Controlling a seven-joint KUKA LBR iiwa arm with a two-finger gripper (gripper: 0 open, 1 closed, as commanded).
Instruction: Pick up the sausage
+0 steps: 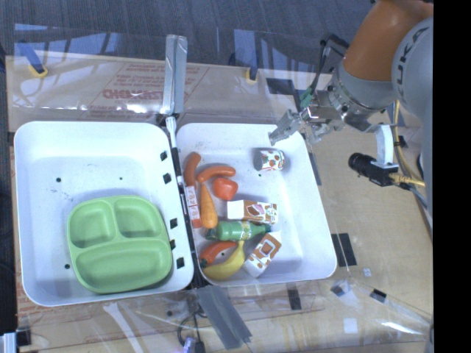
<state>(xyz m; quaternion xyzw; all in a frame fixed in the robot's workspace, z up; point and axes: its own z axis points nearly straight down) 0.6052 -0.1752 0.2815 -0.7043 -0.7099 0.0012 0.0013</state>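
Hovering at the far right corner of the right bin (313, 197), the gripper (283, 133) sits over the rim; whether its fingers are spread or pressed together I cannot tell from this slant. Nothing shows between them.

Just beside the gripper, inside the bin: a small carton (270, 159). Toward the left wall of the same bin, near the far edge, lies the sausage (215, 172), well apart from the gripper.

Sausage orientation: long axis roughly parallel to the bin's far edge, left end dipping slightly toward the near side. Lying flat.

Crowding around it: a second sausage (192, 168) stands lengthwise along the left wall, its far end near the target's left end. A tomato (225, 189) touches or nearly touches the target's near side. A carrot (208, 209) lies just past that.

Risks, as judged:
- Fingers closing along the long axis instead of across it would slip off the rounded ends.
- Descent slightly near-side pinches the tomato instead.
- Drift left catches the wall-side sausage, the wrong one or both.
- Smooth round plastic may squirt out of a shallow pinch.
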